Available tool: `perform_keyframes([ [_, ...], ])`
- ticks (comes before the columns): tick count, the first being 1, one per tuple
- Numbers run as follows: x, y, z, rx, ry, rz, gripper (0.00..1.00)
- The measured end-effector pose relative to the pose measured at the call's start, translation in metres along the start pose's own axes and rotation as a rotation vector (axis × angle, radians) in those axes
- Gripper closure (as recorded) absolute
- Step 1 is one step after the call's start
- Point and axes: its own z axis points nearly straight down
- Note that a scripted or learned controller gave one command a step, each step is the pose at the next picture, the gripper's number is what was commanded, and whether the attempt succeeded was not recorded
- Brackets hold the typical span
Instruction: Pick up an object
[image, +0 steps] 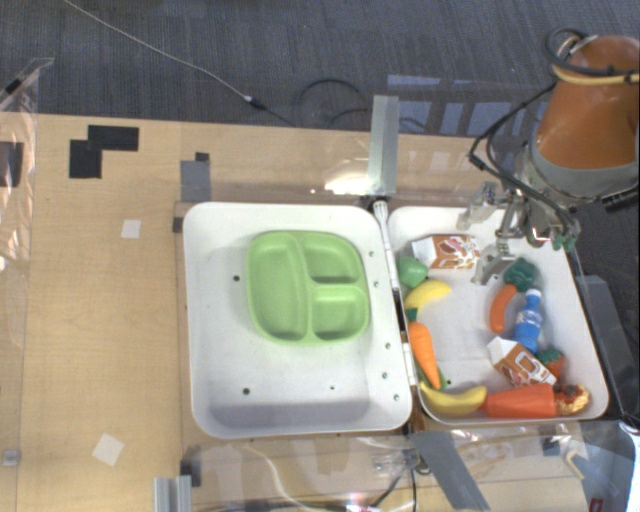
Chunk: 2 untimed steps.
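Jaws: the gripper hangs over the upper part of the right bin, metal parts pointing down; whether its jaws are parted or closed I cannot tell, and nothing is seen held between them.

Nearest things: a dark green toy lies just beside the jaws, toward the lower right; the small printed carton lies just to their left.

Next along: an orange sausage-shaped piece below the jaws, its long axis running near vertical in the view, tilted slightly; a blue bottle right beside it, roughly parallel.

Further off: yellow banana and green pepper by the left wall of the bin; carrot, a second banana and a red-orange piece along the near edge.

Other bin: the left bin carries a green divided plate, well apart from the arm.

Deciding relation: judged from this, the dark green toy is the closest candidate, calling for a short shift toward the lower right and a descent.

Risk: crowded neighbours could block one finger.
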Motion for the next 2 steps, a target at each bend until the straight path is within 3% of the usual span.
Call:
perform_keyframes([
  [1, -0.046, 0.000, 0.143, -0.004, 0.015, -0.067, 0.00],
  [2, 0.047, -0.068, 0.152, 0.004, -0.002, -0.057, 0.00],
])
